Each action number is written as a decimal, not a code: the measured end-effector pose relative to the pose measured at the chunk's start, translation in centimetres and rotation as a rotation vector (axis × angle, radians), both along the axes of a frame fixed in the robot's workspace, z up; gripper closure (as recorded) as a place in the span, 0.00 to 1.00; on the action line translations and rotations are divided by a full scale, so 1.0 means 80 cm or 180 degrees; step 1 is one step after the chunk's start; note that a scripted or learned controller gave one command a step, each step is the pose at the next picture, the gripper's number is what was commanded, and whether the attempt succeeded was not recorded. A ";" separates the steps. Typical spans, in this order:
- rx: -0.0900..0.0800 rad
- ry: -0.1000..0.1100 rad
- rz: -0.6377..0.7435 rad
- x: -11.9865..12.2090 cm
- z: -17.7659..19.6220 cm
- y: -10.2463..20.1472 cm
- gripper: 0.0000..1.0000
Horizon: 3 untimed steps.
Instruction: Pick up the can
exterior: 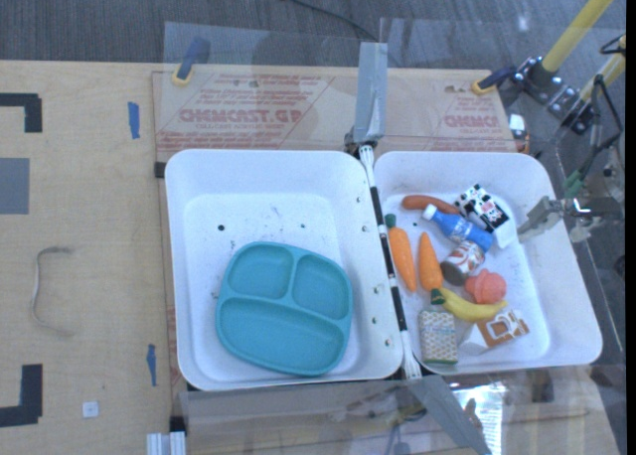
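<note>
Currently, stage: reach not begun.
Can (463,262): lower right of frame, right bin (566,334), wedged among blue bottle (459,226), carrots (415,259), banana (467,306), pink fruit (486,287).
Gripper: cannot tell its state.
Approach: likely best vertical, straddling the can only.

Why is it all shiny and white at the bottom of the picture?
In the camera view, light glares off a clear sheet below the right bin; the white bins look washed out; the small toys, like the banana, look slightly soft.
</note>
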<state>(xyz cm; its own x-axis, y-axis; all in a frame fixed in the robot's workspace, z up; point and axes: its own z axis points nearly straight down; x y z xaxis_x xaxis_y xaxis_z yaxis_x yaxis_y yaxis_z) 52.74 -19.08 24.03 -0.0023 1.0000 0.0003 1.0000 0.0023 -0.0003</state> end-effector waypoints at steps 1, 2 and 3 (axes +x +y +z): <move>-0.0008 -0.0018 0.0442 0.101 -0.137 0.036 0.00; -0.0009 -0.0016 0.0801 0.117 -0.004 0.028 0.00; -0.0009 -0.0018 0.0497 0.110 -0.186 -0.002 0.00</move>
<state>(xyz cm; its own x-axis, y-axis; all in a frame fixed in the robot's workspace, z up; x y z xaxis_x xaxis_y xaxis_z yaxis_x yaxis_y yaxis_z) 61.52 -19.26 9.11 -0.1578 0.9875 -0.0030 0.9875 0.1578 0.0051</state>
